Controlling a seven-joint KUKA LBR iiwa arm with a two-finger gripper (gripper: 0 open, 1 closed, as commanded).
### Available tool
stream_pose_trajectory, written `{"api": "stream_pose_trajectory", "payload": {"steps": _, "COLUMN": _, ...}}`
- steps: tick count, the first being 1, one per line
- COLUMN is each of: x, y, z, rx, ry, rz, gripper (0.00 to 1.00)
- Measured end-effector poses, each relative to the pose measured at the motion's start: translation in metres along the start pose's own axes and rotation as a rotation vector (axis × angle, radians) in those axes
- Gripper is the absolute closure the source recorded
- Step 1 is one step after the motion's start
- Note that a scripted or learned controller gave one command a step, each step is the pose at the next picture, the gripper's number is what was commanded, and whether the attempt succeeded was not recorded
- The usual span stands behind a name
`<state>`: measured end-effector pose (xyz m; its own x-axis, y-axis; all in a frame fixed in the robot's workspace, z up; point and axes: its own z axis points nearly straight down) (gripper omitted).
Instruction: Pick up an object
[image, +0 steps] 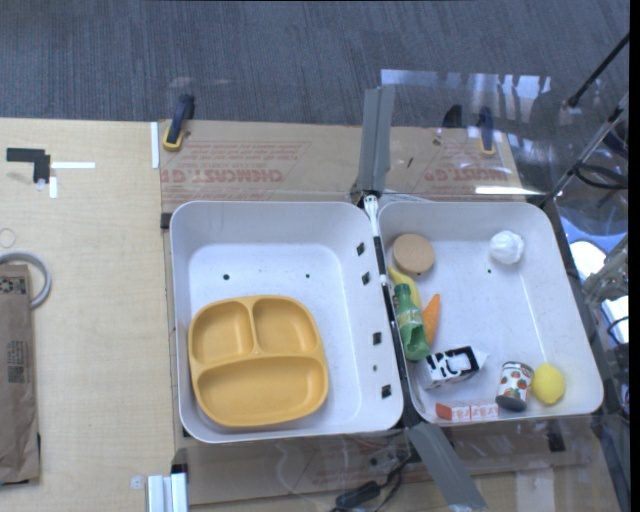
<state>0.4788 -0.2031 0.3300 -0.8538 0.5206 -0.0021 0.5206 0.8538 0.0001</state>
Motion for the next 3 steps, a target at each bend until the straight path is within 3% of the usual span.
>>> {"api": "stream_pose_trajectory", "payload": {"steps": 1, "x": -0.008, "y": -0.012, "z": -0.112, "rx": 0.0, "ry": -0.002, "rz": -0.008, "gripper": 1.0}}
{"api": "stream_pose_trajectory", "payload": {"steps": 2, "x": 0.009, "y": 0.014, "z": 0.066, "rx": 0.0, "ry": 0.001, "rz": -0.177, "gripper": 1.0}}
{"api": "stream_pose_trajectory", "payload": {"steps": 3, "x": 0.043, "y": 0.072, "z": -0.029, "rx": -0.001, "ry": -0.002, "rz": -0.325, "gripper": 1.0}}
